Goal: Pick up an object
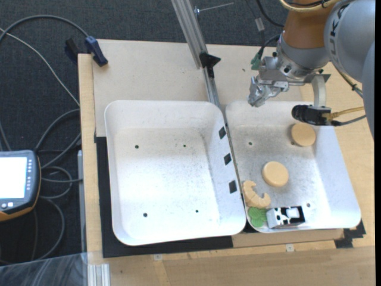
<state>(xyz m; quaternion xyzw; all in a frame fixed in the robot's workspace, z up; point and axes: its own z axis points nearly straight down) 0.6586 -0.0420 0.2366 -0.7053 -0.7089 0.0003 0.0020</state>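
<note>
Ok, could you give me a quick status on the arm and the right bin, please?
Gripper above right bin's far left corner, nothing between fingers. Two tan discs lie apart, untouched. Path clear.

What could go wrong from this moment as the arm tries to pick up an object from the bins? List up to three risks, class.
1. The gripper hangs over the far rim of the right bin, away from every object, so a straight descent may grab nothing or strike the rim.
2. The curved tan piece, green object and black-and-white box crowd the near corner; fingers could jam against the wall.
3. The flat tan discs lie low and may slip out.
</note>
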